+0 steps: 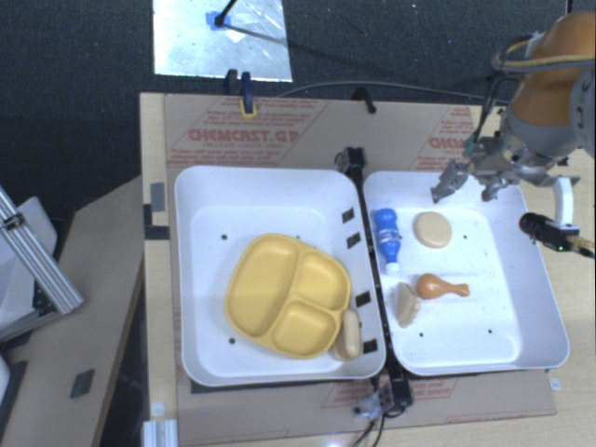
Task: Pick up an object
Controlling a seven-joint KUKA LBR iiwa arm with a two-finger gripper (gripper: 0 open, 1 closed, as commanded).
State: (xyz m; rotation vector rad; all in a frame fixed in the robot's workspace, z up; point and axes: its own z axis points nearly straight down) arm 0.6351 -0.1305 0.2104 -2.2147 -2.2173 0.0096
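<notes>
The gripper is hovering over the back edge of the right bin, its jaws spread apart and gripping nothing. Below it in that bin, a round tan bun is lying just beside a blue bottle that is resting along the bin's left wall. Nearer the front, an orange drumstick is lying close to a pale bread piece. In the left bin, a yellow divided tray is sitting with a beige roll touching its front corner.
</notes>
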